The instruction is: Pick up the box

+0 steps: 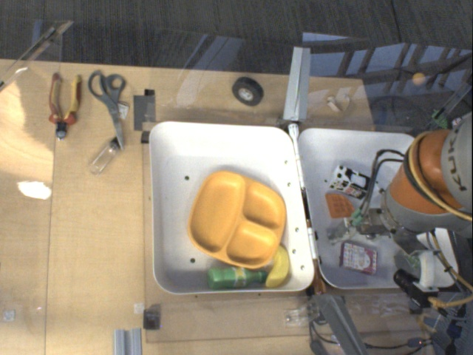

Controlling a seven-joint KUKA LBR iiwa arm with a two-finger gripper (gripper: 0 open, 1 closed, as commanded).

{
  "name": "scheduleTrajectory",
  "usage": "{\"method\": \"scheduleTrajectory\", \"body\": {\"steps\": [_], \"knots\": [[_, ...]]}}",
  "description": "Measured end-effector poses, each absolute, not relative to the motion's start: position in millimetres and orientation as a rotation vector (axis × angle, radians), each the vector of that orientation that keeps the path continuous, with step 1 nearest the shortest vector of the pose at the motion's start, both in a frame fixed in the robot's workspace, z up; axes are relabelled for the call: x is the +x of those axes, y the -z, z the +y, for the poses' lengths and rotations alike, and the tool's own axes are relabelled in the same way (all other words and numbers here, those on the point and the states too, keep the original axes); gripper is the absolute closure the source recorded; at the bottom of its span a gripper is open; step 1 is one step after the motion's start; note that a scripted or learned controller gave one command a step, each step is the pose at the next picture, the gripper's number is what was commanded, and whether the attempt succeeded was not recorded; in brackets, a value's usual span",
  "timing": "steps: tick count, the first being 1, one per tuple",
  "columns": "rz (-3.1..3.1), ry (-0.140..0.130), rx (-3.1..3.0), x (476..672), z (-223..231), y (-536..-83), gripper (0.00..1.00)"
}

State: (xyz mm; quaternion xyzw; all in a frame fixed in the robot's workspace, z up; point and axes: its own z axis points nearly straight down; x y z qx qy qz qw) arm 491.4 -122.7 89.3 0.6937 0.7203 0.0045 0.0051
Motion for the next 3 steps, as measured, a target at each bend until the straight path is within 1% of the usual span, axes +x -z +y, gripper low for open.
{"method": "scheduleTrajectory", "body": {"steps": [1,2,3], "knots": [[2.294,-0.012,2.122,492.0,-98.5,-89.8,0.0],[2.383,-0.006,2.037,489.2,-114.0,-154.4,0.0],[2.461,-0.011,1.932,491.1,-102.6,-89.6,0.0]]}}
